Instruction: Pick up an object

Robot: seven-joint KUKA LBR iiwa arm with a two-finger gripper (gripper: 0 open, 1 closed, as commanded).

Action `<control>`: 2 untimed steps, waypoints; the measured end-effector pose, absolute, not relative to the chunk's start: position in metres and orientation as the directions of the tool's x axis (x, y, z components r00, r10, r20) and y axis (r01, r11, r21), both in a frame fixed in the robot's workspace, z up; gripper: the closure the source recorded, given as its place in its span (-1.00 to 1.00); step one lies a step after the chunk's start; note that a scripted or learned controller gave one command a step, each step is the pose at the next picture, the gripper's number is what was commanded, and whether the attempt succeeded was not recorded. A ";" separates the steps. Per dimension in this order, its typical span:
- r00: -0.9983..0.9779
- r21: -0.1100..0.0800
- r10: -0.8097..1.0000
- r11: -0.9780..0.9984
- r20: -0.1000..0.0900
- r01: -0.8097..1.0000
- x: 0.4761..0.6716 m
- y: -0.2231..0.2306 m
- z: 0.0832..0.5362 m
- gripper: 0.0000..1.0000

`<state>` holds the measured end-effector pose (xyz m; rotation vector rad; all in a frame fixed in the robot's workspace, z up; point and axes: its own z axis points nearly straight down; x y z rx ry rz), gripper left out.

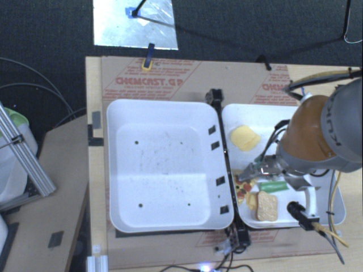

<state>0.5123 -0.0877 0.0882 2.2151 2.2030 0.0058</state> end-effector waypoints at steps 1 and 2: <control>0.001 0.015 1.000 -0.001 -0.001 1.000 0.515 -0.085 0.099 1.00; -0.015 0.008 1.000 0.015 0.006 1.000 0.488 0.020 0.189 1.00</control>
